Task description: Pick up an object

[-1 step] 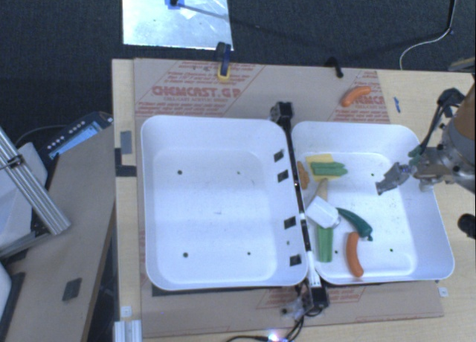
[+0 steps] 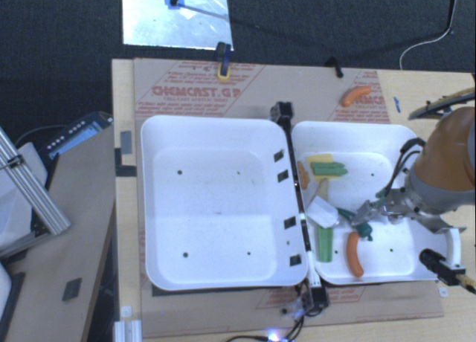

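Bench: pale wood top (image 2: 74,214) under both bins, with a printed cardboard sheet (image 2: 201,88) laid beneath them and showing at twelve o'clock.
Floor: dark carpet (image 2: 59,36) past the bench at twelve o'clock, with a shiny metal plate (image 2: 156,13) lying on it.
Left bin (image 2: 216,199): white, shallow, its bare floor dotted with small holes.
Right bin (image 2: 387,155): white, touching the left bin along a seam with black clips.
My arm (image 2: 450,162): comes in from three o'clock, orange band above the wrist, over the right bin.
My pincer (image 2: 364,218): low over the middle of the right bin; I cannot tell whether it is apart or together.
Objects: a yellow and green block (image 2: 325,167) at eleven o'clock of my pincer; a white piece (image 2: 322,212) at nine o'clock; a green stick (image 2: 325,242) at eight o'clock; an orange sausage (image 2: 355,253) at six o'clock, just beside a small teal thing (image 2: 364,229) at the tip.
Stray: another orange sausage (image 2: 355,96) on the cardboard, outside the bins at twelve o'clock.
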You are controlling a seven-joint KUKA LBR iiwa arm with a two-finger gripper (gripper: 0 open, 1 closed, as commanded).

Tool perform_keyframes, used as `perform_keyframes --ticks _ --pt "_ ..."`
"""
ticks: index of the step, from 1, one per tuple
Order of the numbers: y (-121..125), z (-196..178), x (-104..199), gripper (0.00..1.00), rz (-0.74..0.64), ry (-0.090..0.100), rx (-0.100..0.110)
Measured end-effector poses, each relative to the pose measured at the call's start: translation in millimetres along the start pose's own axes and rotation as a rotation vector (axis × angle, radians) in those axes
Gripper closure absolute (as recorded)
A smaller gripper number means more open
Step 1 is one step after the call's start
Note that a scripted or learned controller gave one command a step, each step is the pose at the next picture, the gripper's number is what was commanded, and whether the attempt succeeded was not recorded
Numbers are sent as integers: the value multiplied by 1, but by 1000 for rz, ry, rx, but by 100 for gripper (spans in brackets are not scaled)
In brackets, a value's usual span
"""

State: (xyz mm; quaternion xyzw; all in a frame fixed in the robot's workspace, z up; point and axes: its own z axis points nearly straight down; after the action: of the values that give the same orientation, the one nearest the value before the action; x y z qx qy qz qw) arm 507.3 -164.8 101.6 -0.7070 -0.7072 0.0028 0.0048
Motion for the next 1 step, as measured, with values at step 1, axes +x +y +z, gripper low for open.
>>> perform_keyframes --ticks 1 --pt "-22 19 23 0 -1 -1 -9"
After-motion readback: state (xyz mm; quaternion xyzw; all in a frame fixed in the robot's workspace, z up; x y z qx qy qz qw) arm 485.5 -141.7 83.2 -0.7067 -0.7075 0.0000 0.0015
